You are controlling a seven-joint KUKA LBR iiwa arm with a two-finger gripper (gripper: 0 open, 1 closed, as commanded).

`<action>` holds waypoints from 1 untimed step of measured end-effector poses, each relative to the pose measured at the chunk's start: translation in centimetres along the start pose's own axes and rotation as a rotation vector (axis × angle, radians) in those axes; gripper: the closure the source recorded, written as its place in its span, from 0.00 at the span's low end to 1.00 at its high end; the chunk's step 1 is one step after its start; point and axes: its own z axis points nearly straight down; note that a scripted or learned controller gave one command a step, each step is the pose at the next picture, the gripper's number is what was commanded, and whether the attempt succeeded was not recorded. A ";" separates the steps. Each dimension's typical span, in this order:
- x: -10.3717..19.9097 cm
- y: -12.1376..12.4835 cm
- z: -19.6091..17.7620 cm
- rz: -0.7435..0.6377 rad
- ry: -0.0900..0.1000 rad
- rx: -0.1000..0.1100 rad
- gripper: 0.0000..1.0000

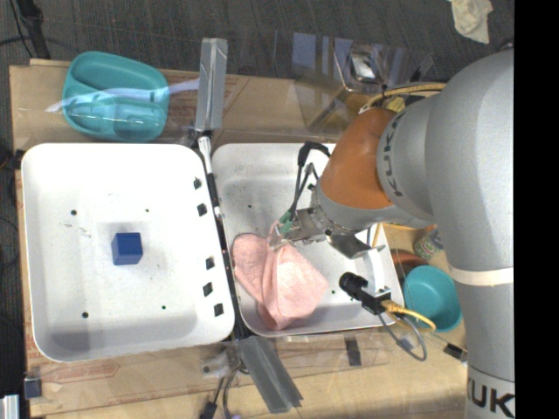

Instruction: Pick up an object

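A pink cloth (278, 285) lies crumpled in the front-left part of the right bin (253, 173). My gripper (289, 230) hangs over the cloth's top edge, where the fabric rises in a small peak toward it. The gripper's tip touches or nearly touches the cloth. In the left bin (52, 182), well away from the gripper, a small blue cube (127, 248) rests left of centre.
A teal plastic scoop (113, 94) lies on the bench behind the left bin. To the right of the right bin sits a teal bowl (433, 295). The grey arm (454, 164) covers the right bin's back-right side.
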 end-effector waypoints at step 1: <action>0.0 0.0 0.0 0.000 0.000 0.000 0.00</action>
